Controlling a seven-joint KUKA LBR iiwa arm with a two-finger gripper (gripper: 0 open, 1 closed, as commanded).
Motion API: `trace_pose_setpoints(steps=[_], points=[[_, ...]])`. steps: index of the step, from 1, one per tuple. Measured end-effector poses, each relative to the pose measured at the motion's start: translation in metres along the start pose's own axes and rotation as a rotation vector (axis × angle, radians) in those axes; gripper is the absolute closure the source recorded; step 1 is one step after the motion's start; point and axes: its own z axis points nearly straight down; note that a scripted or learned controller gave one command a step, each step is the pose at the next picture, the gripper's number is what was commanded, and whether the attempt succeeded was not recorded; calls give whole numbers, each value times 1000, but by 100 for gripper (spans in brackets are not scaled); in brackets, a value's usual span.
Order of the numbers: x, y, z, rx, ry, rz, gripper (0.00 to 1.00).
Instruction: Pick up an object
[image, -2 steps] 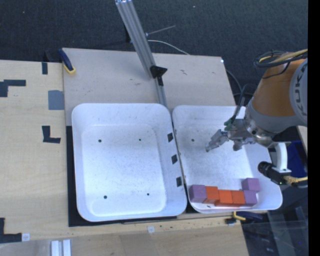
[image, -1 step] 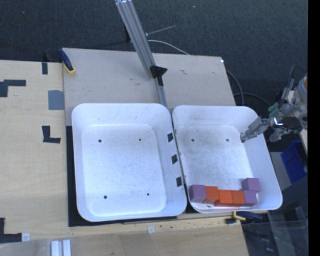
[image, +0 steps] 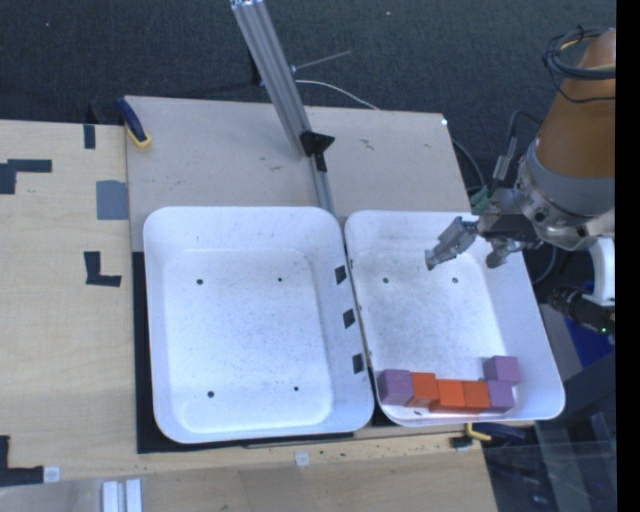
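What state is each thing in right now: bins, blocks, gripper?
Left bin: flat on the bench, upright.
Right bin: flat, beside the left bin, holding the blocks.
Purple blocks: resting along the near wall, untouched.
Orange blocks: lying between the purple ones, untouched.
Gripper: above the right bin's far end, jaws apart, holding nothing.

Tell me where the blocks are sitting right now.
In the camera view, the purple and orange blocks lie in a row along the near edge of the right bin, toward its near-right corner, well away from the gripper over the bin's far side.
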Motion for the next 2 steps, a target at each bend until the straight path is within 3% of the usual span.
trace_pose_setpoints(steps=[1,2], points=[[46,-10,59,6,1,2,0],[-26,48,57,-3,-5,11,0]])
